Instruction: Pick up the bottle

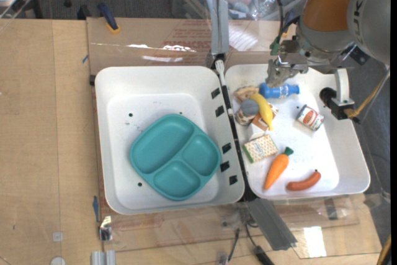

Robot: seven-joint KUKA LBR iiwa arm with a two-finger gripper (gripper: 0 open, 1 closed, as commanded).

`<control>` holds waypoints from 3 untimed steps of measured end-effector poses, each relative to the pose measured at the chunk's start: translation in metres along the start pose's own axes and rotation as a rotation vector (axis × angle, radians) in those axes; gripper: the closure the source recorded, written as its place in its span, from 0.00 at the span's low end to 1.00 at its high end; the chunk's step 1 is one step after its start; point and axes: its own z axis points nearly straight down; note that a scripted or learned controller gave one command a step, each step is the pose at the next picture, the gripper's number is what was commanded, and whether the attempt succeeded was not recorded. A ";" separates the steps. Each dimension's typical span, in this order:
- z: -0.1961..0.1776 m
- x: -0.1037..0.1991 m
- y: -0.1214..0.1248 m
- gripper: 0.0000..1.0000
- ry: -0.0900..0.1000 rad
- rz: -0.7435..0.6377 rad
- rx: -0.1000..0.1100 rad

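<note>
the bottle [280, 90], blue with a paler neck end, is found lying on its side in the right bin [353, 161], toward the twelve o'clock wall of that bin, its long axis running roughly nine to three o'clock. the gripper [277, 76] is seen directly over the bottle's nine o'clock end, hung from the grey arm [338, 3] with its orange band, which enters from the three o'clock side. the fingers appear to reach down to the bottle, but how far apart they stand, and whether anything is clasped between them, cannot be told from this slant. the bottle is judged to be resting on the bin floor, not lifted. a banana [265, 111] lies just beside the bottle at its six o'clock side, with a small grey object [249, 110] touching the banana at nine o'clock. a can [309, 118] lies near, at about four o'clock of the bottle. a carrot [276, 169], a sausage [304, 181] and a checked packet [260, 148] are noted well apart, toward six o'clock. a teal divided plate [175, 156] occupies the left bin [111, 80]. the step in hand is judged to be the approach or the grasp itself. the next move calls for a firm closure across the bottle's round body, then a straight lift; a roll toward the banana is the risk.
</note>
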 end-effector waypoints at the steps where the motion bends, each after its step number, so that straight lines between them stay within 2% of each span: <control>1: 0.000 0.000 0.000 0.00 0.000 0.000 0.001; 2: 0.124 -0.050 0.012 0.00 0.001 0.212 -0.013; 3: 0.130 -0.118 0.013 0.00 0.007 0.420 -0.007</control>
